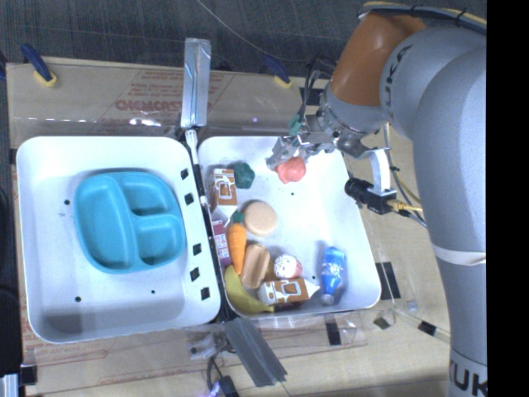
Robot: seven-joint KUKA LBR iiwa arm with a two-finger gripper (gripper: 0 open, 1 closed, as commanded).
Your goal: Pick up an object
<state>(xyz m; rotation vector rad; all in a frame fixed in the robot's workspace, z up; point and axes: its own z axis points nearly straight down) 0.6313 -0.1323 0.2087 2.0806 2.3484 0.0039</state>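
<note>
on the left side of the bench sits the left bin [50,304], white and shallow. inside it lies a blue tray [128,219] with three little sections.

next to it, touching along the middle wall, sits the right bin [351,238]. it holds lots of toy food. by the middle wall a small brown carton [223,188] lies near the top, and a dark green lump [243,173] sits just beside it. lower down an orange carrot [236,245] points toward the bottom, with a round bun [260,218] next to it. a hot dog [254,265] lies beside the carrot, and a yellow banana [240,296] curls under them at the bottom wall. another brown carton [285,291] lies by the banana, and a white and red ball [286,265] rests just above it. a blue bottle [331,273] lies more to the right.

up at the top of this bin, the gripper [289,157] hangs over a small red toy fruit [291,170]. its fingers look closed on the red fruit. the grey arm [430,106] with the orange band reaches in from the right.
</note>
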